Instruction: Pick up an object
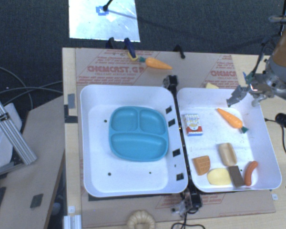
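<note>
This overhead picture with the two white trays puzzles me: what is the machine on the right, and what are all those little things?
One camera looks down at a slant on a bench. The grey arm with its gripper is a robot reaching in from the right; it hangs over the right bin, above a toy carrot. I see nothing held. That bin also holds a small box, bread-like pieces and a sausage. The left bin holds a blue divided plate. A second carrot lies on the bench behind the bins.
</note>
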{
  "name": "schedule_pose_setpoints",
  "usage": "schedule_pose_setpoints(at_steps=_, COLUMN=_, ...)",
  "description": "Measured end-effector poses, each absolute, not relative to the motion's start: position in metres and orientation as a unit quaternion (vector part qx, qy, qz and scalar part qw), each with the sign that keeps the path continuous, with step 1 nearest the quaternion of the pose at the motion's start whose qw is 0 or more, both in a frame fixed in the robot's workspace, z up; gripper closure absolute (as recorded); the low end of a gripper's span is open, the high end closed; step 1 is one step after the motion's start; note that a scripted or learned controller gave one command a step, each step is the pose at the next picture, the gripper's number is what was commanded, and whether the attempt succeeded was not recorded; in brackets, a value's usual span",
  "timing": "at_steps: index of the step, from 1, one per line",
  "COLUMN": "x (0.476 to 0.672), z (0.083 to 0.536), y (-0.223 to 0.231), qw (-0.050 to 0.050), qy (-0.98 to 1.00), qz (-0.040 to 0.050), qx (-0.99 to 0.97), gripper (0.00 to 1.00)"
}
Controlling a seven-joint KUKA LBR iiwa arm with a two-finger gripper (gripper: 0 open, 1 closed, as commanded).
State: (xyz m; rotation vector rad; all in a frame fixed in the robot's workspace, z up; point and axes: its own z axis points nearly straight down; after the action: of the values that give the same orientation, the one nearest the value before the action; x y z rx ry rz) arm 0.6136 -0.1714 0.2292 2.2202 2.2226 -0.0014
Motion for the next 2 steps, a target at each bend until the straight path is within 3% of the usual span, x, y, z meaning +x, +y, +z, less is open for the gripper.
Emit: schedule_pose_setpoints(at_steps=2, x=0.611, z=0.135, y=-0.164, qw=0.0, qy=0.708, qz=-0.0001, qx=0.707, gripper=0.0)
